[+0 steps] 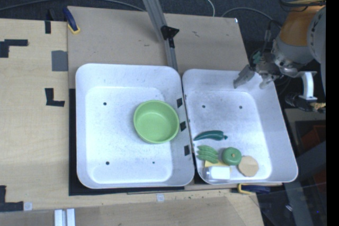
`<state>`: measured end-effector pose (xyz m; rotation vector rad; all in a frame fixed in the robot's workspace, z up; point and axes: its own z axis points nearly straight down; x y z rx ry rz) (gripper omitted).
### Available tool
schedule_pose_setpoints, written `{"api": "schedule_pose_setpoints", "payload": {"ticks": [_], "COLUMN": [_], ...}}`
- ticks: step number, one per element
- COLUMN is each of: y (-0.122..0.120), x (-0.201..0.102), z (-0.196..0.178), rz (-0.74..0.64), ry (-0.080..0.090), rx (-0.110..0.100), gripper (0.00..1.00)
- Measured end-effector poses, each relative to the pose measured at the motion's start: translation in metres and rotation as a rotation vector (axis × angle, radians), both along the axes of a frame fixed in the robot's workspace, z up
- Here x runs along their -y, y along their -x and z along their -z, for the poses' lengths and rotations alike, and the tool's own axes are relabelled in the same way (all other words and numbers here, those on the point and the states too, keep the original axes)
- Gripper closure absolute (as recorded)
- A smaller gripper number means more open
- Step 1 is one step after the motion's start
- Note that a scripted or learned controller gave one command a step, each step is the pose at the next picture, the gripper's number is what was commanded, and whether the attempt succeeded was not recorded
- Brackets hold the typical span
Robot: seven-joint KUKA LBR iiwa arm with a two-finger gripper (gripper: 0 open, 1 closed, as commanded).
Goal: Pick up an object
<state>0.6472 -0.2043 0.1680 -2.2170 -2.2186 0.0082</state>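
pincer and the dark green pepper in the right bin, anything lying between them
No. In the camera view the stretch from the pincer down to the dark green pepper is bare white floor of the right bin.

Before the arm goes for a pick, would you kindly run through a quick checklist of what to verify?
1. Gripper above the right bin, at its far edge: ok.
2. Fingers open: cannot tell.
3. Gripper free of objects: ok, nothing seen in it.
4. Targets present: ok; pepper, green cluster, round green piece, tan disc and white block sit at the near end.
5. Objects spaced for a clean grasp: not ok, most are touching.
6. Bowl in the left bin, isolated: ok.
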Motion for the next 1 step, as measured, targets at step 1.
{"api": "schedule_pose_setpoints", "payload": {"ticks": [1], "y": [0.0089], "x": [-0.0015], "z": [0.0477], "rz": [-0.001], "ry": [0.0], "rx": [0.001], "gripper": [0.0]}}
